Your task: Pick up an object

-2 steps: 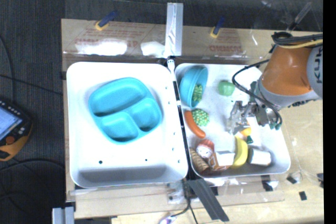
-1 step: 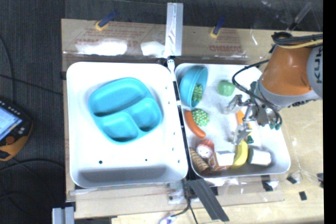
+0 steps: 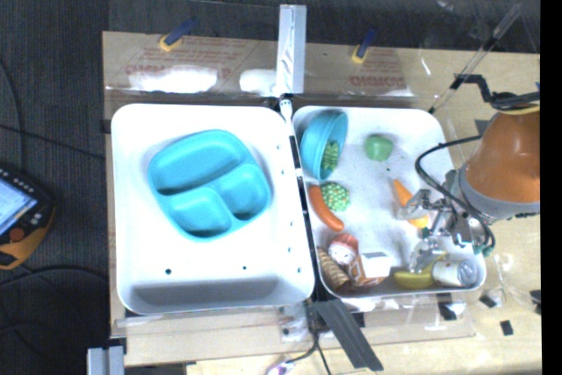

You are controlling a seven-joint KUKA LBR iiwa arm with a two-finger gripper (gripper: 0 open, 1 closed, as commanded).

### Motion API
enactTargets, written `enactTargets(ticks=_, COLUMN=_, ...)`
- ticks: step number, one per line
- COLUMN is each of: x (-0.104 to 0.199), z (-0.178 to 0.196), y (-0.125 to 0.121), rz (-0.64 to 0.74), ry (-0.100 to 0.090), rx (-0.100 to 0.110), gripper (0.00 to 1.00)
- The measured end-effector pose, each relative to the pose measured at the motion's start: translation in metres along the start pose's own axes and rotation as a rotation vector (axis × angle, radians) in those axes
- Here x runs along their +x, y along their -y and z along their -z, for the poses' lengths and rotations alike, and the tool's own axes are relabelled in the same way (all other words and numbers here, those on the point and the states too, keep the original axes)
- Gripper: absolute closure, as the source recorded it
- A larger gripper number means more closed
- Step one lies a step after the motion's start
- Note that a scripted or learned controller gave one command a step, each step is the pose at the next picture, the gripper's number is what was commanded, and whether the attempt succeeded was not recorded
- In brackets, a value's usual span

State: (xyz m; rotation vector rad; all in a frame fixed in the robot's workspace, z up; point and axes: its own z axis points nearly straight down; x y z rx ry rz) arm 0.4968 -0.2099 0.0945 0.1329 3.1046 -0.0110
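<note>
My gripper is low in the right bin, near its right wall, under the orange band of the arm. Just to its left lies a small orange piece. A yellow banana lies below it by the bin's front wall, beside a white item. Further left are a long orange carrot, a green bumpy object, a round green object and a tipped blue bowl with green pieces inside. I see nothing held in the gripper.
The left bin holds a blue divided plate. A brown and white toy and a small white box sit at the right bin's front left. A divider post stands behind the bins.
</note>
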Motion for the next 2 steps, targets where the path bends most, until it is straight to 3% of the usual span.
enactTargets(ticks=1, x=-0.020, z=-0.005, y=-0.039, rz=-0.140, ry=-0.021, rx=0.000, gripper=0.00)
enactTargets(ticks=2, x=-0.054, z=-0.006, y=-0.044, rz=-0.076, ry=-0.025, rx=0.001, gripper=0.00)
